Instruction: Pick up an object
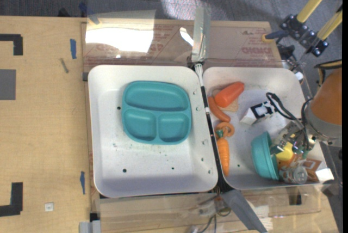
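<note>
The end effector [293, 145] is seen low in the right bin [255, 185], near its far-right wall, among wires and small parts; whether it is released or clenched cannot be told, and nothing can be confirmed as grasped. A yellow piece [285, 157] lies just beneath it, and a teal bowl [262, 158], tipped on its edge, stands just to its left.

A failed pick is judged likely here: the bowl's smooth, curved plastic rim could slip away under pressure, and the crowding against the bin wall leaves little room for a clean closure. The loose black cable [278, 105], lying just beyond the end effector, could be snagged on the way up.

Further left of the end effector, orange toy carrots [228, 93] with tapered, glossy bodies are seen beside the divider, one [223, 154] slender and upright along it. Well to the left, in the other bin [103, 172], a teal divided plate [156, 112] of matte plastic with three rounded compartments is laid flat.
</note>
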`<state>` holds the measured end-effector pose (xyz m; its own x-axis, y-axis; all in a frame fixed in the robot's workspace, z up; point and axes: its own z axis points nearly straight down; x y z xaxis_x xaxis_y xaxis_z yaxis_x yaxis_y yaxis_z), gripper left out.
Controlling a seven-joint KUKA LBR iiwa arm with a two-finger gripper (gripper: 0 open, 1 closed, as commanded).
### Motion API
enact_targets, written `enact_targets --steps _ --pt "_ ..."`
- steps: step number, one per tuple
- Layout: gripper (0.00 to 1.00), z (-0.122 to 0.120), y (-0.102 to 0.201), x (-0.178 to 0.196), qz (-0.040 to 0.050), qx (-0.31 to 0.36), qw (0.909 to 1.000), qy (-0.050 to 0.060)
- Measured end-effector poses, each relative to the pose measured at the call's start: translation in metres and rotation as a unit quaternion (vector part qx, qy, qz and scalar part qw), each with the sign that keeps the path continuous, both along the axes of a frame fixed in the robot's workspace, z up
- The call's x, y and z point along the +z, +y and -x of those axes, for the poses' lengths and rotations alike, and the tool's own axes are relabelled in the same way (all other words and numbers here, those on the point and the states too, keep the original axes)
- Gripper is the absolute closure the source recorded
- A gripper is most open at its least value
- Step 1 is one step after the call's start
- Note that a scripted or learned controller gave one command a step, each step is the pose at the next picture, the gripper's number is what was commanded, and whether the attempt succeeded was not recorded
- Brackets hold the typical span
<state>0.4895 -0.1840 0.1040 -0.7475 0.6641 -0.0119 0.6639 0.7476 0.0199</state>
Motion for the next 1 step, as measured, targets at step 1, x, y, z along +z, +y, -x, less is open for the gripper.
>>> enact_targets --steps 1 --pt "1.0 -0.021 0.063 0.013 0.005 0.024 0.9997 0.004"
